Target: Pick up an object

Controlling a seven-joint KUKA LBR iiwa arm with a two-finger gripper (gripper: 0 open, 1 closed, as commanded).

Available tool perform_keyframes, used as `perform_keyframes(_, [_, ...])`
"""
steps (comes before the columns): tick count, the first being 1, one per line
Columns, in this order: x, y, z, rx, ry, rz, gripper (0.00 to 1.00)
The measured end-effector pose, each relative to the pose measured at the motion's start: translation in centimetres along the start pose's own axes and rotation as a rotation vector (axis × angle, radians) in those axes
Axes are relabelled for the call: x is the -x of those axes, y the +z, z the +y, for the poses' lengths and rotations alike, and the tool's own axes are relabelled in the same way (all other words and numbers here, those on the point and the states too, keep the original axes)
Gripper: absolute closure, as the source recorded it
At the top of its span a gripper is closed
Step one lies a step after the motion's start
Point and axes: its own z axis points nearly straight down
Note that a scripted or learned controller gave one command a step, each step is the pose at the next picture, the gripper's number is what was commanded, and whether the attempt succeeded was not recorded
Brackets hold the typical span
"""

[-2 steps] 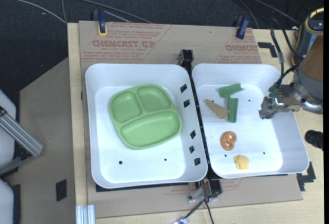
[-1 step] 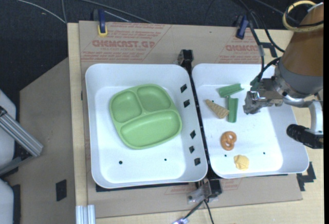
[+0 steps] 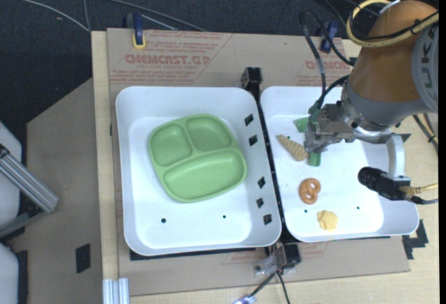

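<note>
My gripper (image 3: 318, 141) hangs low in the right bin (image 3: 362, 226), at the end of the grey and orange arm coming in from the right. Directly under it sits a green object (image 3: 313, 158), partly hidden by the gripper body. A tan ice-cream cone toy (image 3: 293, 147) lies just to its left, almost touching it. Further down the bin lie an orange pretzel (image 3: 310, 190) and a small yellow piece (image 3: 327, 219).
The left bin (image 3: 132, 156) holds a green divided plate (image 3: 197, 156). A black divider with clips (image 3: 263, 156) runs between the bins. A black cylindrical part (image 3: 382, 183) on the arm hangs over the right bin's right side. Cables trail at the back.
</note>
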Motion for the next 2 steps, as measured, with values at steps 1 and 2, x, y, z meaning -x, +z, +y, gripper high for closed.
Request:
perform_keyframes(1, [-5.1, -0.7, 1.9, 0.002, 0.000, -0.001, 1.00])
perform_keyframes(2, [-9.9, 0.7, 2.9, 0.000, 0.001, 0.000, 1.00])
